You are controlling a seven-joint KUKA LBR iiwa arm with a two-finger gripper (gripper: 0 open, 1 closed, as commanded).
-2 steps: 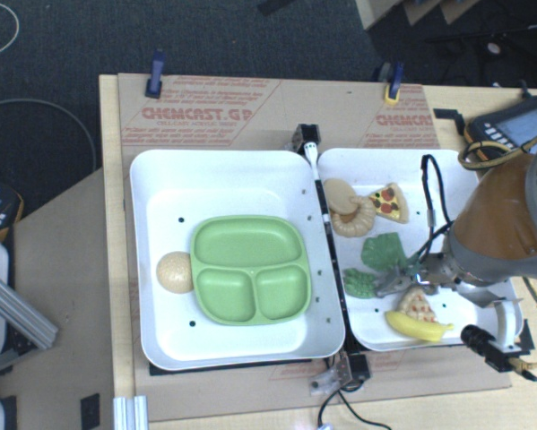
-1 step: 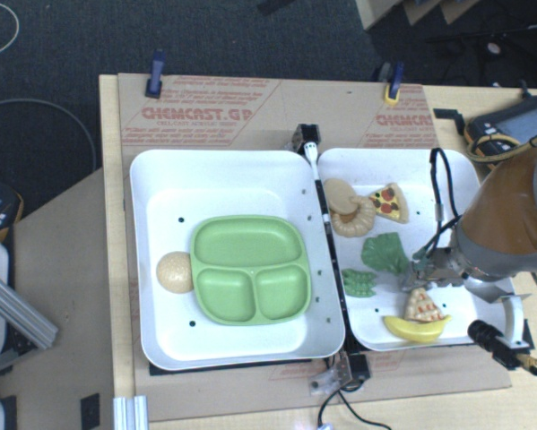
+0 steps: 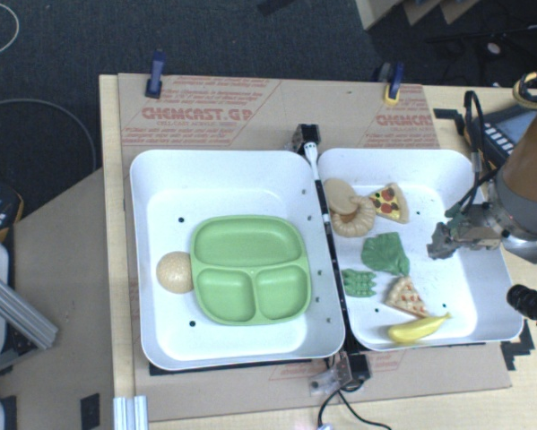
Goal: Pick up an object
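In the right bin (image 3: pixel 447 173), the pincer (image 3: pixel 440 242) hangs low near the right wall, just right of the green leaf (image 3: pixel 385 253); I cannot tell how it is set, and nothing shows in its hold. No one object is named, so the pieces near the leaf are the candidates. The leaf looks like soft, light plastic or cloth, crumpled, and should give under a squeeze; a pinch across its raised middle seems best. Just below and left of the leaf lies a pea pod (image 3: pixel 359 282), small, flat and light, probably hard to get under. Below the leaf is a pizza slice (image 3: pixel 405 297), a thin rigid wedge that may slip at its tapered tip, so its wide crust end is the better hold. Further below, by the bin's front wall, is a banana (image 3: pixel 418 328), smooth, curved and likely to roll; take it across its middle. Above the leaf sits a second pizza slice (image 3: pixel 389 202), and above-left of the leaf a tan shell-like piece (image 3: pixel 347 208), bulky, rounded and probably stiff

Counted: two bins, two pizza slices, one leaf, one pea pod, one banana, one tan piece. Well left of the leaf, in the left bin (image 3: pixel 151 267), are one green tray (image 3: pixel 249 268) with three compartments and one tan ball (image 3: pixel 174 272) touching the tray's left edge
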